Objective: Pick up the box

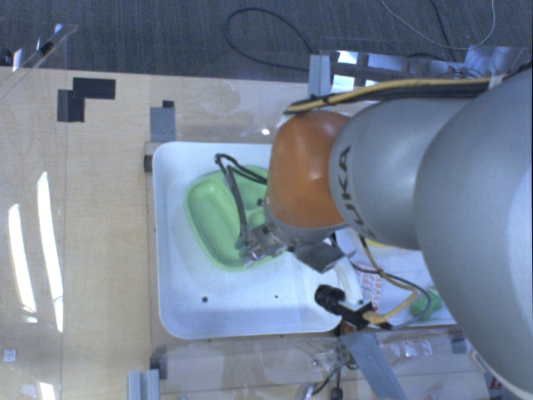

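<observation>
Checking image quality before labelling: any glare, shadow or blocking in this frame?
Camera view: window-like glare streaks on the pale wooden bench; the grey arm with orange band blocks much of the shallow white bin, casting soft shadow beside the light green plastic object.

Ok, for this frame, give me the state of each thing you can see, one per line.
Light green rounded plastic object: lying flat in the left white bin, partly under the arm.
Grey arm with orange band: reaching low over the left white bin.
Gripper: at the green object's right edge; grasp unclear.
Small green item: lying by the arm, mostly hidden.
</observation>
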